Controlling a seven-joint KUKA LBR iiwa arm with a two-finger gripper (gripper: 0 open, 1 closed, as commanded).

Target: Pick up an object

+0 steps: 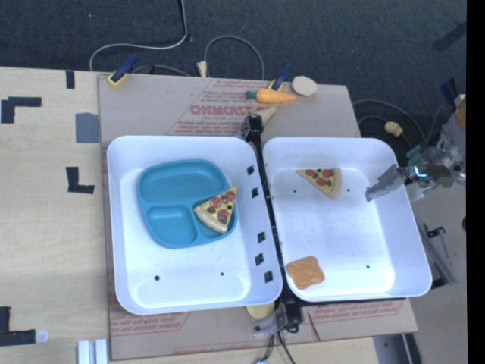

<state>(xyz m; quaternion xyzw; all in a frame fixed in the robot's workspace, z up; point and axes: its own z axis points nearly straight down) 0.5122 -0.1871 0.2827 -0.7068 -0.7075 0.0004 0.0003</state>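
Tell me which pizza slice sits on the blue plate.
The pizza slice in the left bin: it rests on the blue plate, at the plate's right edge. The other pizza slice lies directly on the right bin floor, nearer the gripper.

White bins (125, 226) hold a blue divided plate (170, 203), tan pizza slices (217, 211) dotted red, and golden-brown toast (305, 272).

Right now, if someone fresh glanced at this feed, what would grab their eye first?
Probably the blue divided plate in the left bin, with a pizza slice resting on its right edge. Then the right bin: another pizza slice near its top and an orange-brown piece near its bottom. The gripper sits at that bin's right rim.
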